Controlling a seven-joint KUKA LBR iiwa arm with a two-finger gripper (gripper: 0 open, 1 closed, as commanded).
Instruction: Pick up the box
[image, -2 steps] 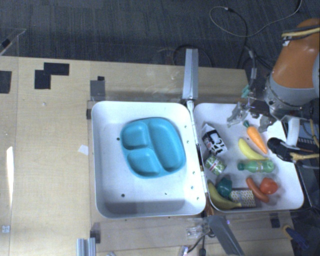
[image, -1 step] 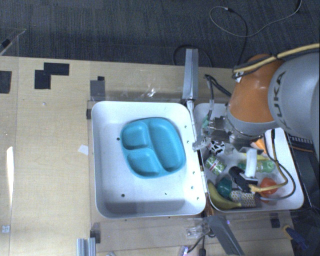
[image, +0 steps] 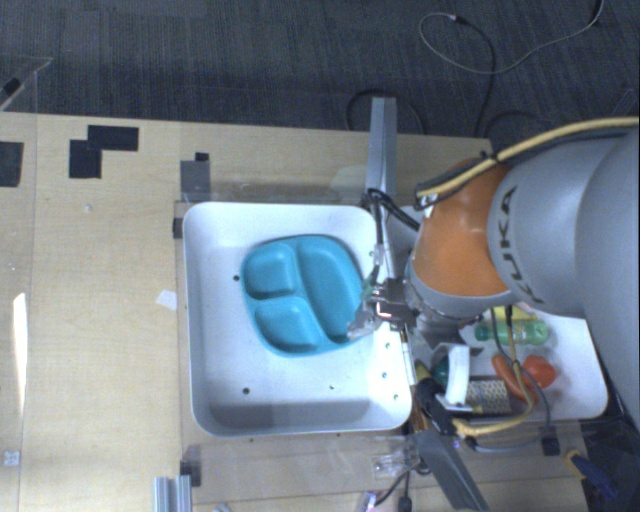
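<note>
1. Lying in the left white bin (image: 215, 330), the blue box (image: 300, 292) sits near its middle.
2. Gripper (image: 372, 312) touches the box's right edge; whether it clamps, I cannot tell.

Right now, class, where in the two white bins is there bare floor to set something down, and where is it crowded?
Left bin: bare floor along the left wall and across the near edge, bordering the blue tray. Its right side is crowded, where the gripper meets the tray's edge. Right bin: mostly under the arm, with small objects packed together.
</note>
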